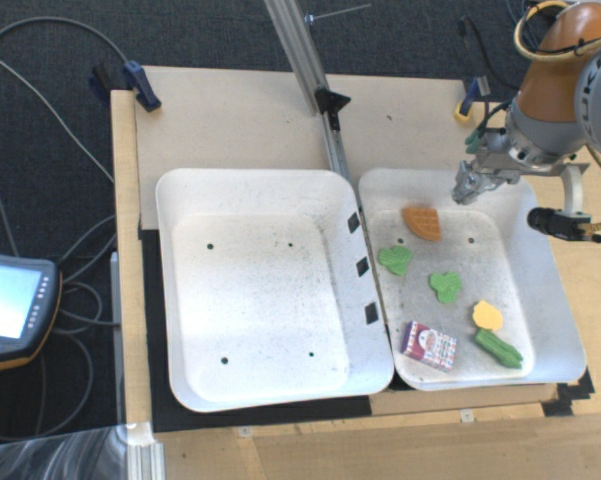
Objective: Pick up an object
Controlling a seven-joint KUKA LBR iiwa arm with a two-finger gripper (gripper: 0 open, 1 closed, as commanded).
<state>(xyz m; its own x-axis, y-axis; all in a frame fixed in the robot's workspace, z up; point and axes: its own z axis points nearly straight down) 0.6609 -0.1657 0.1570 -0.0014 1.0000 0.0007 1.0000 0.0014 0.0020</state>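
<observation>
The right bin (540,268) holds several small objects. An orange wedge (422,221) lies near its far side. Two green leafy pieces (395,260) (446,286) sit in the middle. A yellow piece (487,316) and a green pod (499,349) lie at the near right. A red and white packet (429,345) rests at the near left. My gripper (467,189) hangs above the bin's far edge, up and to the right of the orange wedge, with nothing seen in it.
The left bin (180,208) stands beside the right one. A metal pole (298,53) slants over the far side of the bench. Blue clamps (140,83) (470,93) grip the far edge. A pendant (10,303) sits at the left.
</observation>
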